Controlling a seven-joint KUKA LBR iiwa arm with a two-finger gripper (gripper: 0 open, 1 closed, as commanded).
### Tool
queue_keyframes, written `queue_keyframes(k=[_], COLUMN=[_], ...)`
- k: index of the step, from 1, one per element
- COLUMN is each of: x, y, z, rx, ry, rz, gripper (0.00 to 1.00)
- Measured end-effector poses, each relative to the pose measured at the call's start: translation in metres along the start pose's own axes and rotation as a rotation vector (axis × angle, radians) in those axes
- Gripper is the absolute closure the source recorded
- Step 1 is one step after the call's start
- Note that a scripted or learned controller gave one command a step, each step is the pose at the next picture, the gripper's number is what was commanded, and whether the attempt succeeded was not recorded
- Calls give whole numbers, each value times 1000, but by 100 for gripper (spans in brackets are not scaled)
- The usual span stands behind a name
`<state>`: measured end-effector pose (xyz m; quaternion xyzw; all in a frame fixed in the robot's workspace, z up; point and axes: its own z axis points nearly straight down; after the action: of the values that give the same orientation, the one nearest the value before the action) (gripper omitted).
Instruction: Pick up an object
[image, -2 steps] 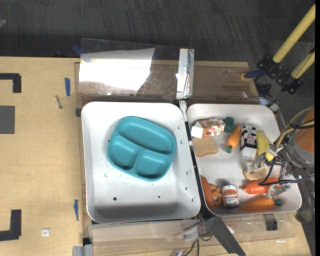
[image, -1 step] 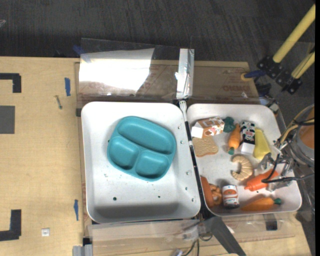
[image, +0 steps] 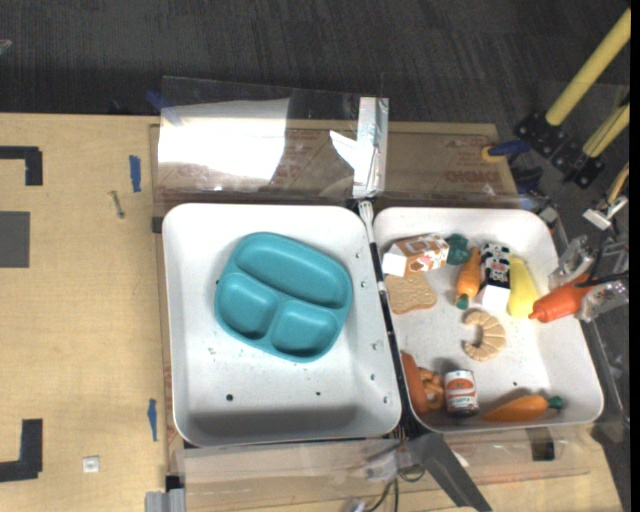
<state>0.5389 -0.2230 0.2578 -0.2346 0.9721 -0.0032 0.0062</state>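
Reaching from right, fingers (image: 592, 290) over right bin (image: 575, 350) rim; spread unreadable, orange carrot (image: 557, 303) adjacent.

We see a tan bench (image: 80, 330), two shallow white bins side by side on it, left bin (image: 185, 400), right bin (image: 570, 385), clear plastic sheet (image: 250, 145) at the far side.

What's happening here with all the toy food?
A robot is set up to pick an object out of two white bins. The right bin holds a scatter of toy food, such as a banana, a croissant, a small can and a carrot. The left bin holds a teal divided plate. An orange object sits at the right bin's right edge.
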Motion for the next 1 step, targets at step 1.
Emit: queue_keyframes(k=[1], x=[26], y=[27], z=[36], rx=[-8], ry=[7], rz=[85], gripper=[100])
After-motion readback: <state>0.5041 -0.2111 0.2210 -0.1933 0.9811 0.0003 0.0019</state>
